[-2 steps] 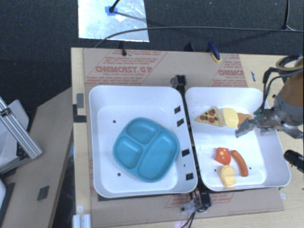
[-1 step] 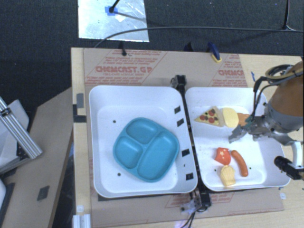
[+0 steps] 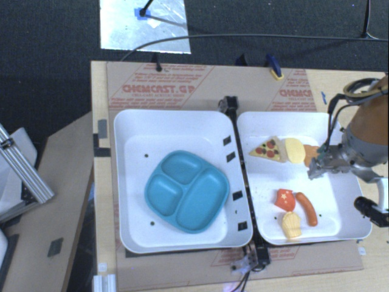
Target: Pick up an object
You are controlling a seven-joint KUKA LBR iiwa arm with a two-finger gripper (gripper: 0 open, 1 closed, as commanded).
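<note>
Gripper [image 3: 317, 166] and its grey arm [image 3: 364, 132] are reaching in from the right and hanging over the right bin [image 3: 331, 227], near that bin's right-hand side. Whether the tool is clenched or released I cannot tell, as its tip is small and blurred against the white floor. It is sitting just beside an orange piece [image 3: 310, 151], which is peeking out at the right of a pale yellow toy food item [image 3: 295, 150]; whether the tip is touching that orange piece is unclear. A toy pizza slice [image 3: 268, 150] is lying just left of the yellow item, touching it. Nearer the front of the same bin, a red toy strawberry-like piece [image 3: 285, 199] is lying beside a toy sausage [image 3: 306, 208], and a yellow toy corn-like piece [image 3: 291, 225] is sitting just below them. A blue divided plate [image 3: 186, 191] is resting tilted in the left bin [image 3: 137, 132].
</note>
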